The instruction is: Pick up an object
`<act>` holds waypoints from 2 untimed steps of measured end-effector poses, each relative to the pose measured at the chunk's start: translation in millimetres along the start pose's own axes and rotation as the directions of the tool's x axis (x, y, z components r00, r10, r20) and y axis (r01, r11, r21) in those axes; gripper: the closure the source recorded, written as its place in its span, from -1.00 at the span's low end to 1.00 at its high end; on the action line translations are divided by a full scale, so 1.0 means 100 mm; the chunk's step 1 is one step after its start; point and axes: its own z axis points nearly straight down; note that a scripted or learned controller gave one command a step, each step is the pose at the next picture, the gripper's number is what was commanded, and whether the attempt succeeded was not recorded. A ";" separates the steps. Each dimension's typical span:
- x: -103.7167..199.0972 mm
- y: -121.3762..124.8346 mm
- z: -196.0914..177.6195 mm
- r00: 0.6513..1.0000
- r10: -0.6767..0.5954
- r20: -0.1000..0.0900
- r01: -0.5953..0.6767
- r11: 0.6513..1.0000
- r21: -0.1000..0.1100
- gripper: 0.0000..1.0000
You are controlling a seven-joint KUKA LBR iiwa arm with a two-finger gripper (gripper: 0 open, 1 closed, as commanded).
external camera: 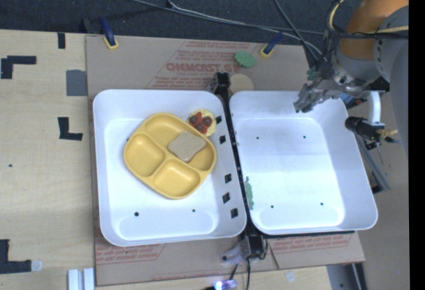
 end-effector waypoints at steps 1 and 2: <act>0.00 0.02 -0.47 1.000 0.000 0.000 0.000 1.000 0.001 1.00; 0.51 -0.07 -0.59 1.000 -0.003 -0.003 0.003 1.000 0.006 1.00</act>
